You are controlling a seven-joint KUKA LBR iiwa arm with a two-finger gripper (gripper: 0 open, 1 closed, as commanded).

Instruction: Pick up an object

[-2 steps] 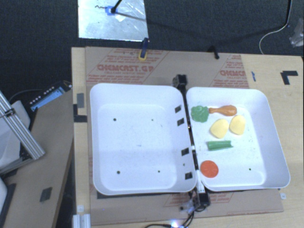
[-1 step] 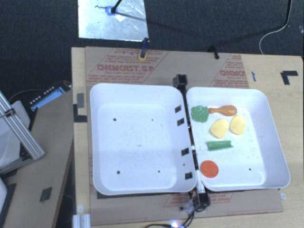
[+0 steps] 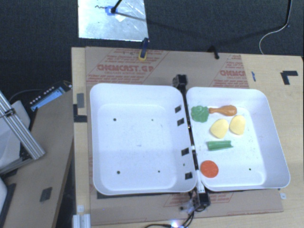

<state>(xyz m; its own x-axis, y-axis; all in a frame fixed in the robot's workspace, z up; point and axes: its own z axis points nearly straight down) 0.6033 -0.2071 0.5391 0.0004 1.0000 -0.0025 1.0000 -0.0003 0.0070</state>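
The right bin [image 3: 273, 141] holds several small toy foods. A green leafy piece [image 3: 200, 113] lies at its upper left, with an orange drumstick-shaped piece [image 3: 223, 110] just to its right. Two pale yellow pieces sit side by side below them, one [image 3: 219, 128] to the left and one [image 3: 237, 125] to the right. A flat green piece [image 3: 219, 145] lies beneath those. A round red-orange disc [image 3: 209, 169] rests near the bin's lower left corner.
The left bin [image 3: 137, 139] stands beside the right one on a cardboard sheet [image 3: 156, 65]. A shiny metal plate [image 3: 113, 12] lies on the dark floor at the back. A metal frame [image 3: 19, 132] stands at the far left.
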